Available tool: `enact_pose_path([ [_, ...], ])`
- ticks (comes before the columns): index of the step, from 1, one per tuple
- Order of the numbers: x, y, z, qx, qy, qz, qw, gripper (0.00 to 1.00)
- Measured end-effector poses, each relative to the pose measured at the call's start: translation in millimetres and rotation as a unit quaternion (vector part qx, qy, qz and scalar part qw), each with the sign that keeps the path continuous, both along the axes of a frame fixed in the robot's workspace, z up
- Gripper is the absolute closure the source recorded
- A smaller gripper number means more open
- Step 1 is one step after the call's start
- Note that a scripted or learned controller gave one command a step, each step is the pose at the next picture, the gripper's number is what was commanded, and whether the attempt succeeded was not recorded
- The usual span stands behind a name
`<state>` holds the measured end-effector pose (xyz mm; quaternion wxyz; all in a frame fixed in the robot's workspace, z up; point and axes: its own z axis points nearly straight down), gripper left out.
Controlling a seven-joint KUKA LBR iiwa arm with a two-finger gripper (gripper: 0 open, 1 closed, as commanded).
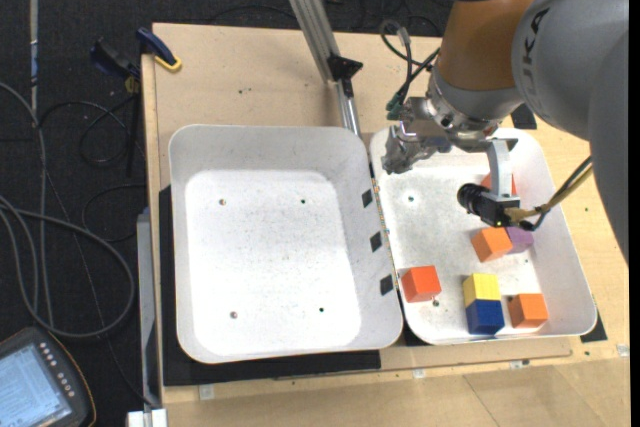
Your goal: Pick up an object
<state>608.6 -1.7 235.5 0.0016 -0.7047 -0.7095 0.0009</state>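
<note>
Nearest the camera, along the near rim of the right bin (560, 215), sit 3 blocks: an orange cube (421, 282) toward the left, a yellow-and-blue block (483, 303) in the middle, and a second orange cube (528, 310) just right of it, almost touching. The yellow half lies on the far side of the blue half, so that block's long axis runs near to far.

A little farther in, toward the right wall, an orange block (492, 242) lies touching a small purple piece (520, 237) on its right. A black cylindrical part on the arm's tool hangs just above this pair, partly in front of something red-orange beyond it that I cannot identify.

Farther still, at the far left corner of the same bin, is the gripper (403, 151). It is dark and seen from above against the wrist, and I cannot tell how it is set; nothing is visibly held.

The relation that matters: every candidate lies nearer the camera than the claw. The orange block beside the purple piece is closest, to the near right. The lone orange cube lies almost straight toward the near side and stands apart from its neighbours, which I judge makes it the cleaner target.

The left bin (200, 215) lies beside the right one, on the left.
</note>
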Motion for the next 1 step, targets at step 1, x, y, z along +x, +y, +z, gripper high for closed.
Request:
enact_pose_path([
  [1,-9.3,54.1,0.8,0.0007,-0.001,0.001,1.0000,1.00],
])
